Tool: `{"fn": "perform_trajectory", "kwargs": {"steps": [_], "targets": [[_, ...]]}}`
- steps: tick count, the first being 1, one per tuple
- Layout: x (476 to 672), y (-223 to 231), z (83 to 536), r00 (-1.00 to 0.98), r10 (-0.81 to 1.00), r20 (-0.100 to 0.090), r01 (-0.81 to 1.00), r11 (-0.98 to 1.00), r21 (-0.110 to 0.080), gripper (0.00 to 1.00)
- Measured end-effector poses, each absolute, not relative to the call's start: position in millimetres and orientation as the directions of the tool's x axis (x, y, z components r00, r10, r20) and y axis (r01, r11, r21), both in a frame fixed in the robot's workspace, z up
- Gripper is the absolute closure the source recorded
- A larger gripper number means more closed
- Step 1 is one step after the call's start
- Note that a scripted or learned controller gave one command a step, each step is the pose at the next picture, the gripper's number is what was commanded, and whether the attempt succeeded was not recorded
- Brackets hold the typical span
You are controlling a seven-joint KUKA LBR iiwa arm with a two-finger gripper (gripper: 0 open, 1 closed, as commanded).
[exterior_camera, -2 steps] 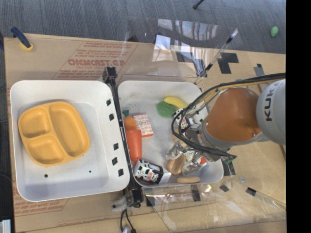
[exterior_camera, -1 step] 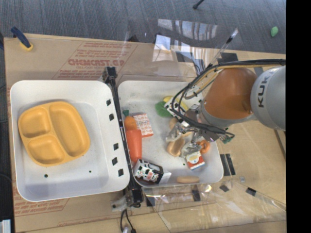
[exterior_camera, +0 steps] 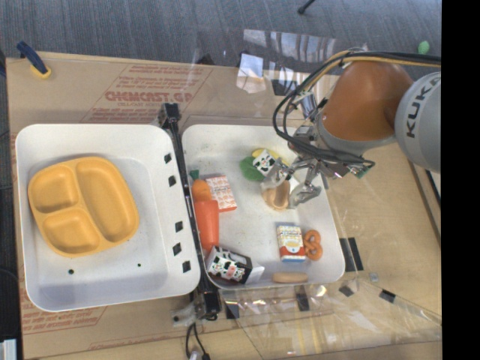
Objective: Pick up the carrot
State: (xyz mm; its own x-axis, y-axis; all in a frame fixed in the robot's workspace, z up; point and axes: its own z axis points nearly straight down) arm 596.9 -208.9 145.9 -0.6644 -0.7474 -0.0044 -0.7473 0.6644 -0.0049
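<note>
Two shallow white bins sit side by side on the surface, which is covered by brown printed cardboard. The left bin carries a yellow divided tray with three compartments, lying toward its left side.

Against the left wall of the right bin lies the carrot, orange and lengthwise along the divider between the bins, its thicker end toward the far side. Just beside it on the right is a small red-and-white packet. Near the carrot's lower end lies a black-and-white carton, tipped on its side.

Further right in that bin, a green item topped by a small black-and-white piece rests near the far wall. A red snack box lies beside an orange pretzel-shaped piece, and a tan, sausage-like piece lies at the near wall.

Reaching in from the right, the grey arm with its orange band hangs over the right bin. Its tool points down with fingers spread apart, straddling a pale tan object; whether they touch it cannot be told. The carrot lies well apart from the tool.
</note>
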Motion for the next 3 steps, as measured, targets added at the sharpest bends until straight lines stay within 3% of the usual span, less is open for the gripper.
{"fn": "perform_trajectory", "kwargs": {"steps": [1,2,3], "targets": [[597.9,-210,326,-0.673,-0.739,-0.006,-0.739,0.673,-0.016,1.00],[537.5,-210,347,-0.373,-0.928,-0.001,-0.928,0.373,-0.002,1.00],[504.7,-208,254,-0.093,-0.996,-0.003,-0.996,0.093,0.005,1.00]]}}
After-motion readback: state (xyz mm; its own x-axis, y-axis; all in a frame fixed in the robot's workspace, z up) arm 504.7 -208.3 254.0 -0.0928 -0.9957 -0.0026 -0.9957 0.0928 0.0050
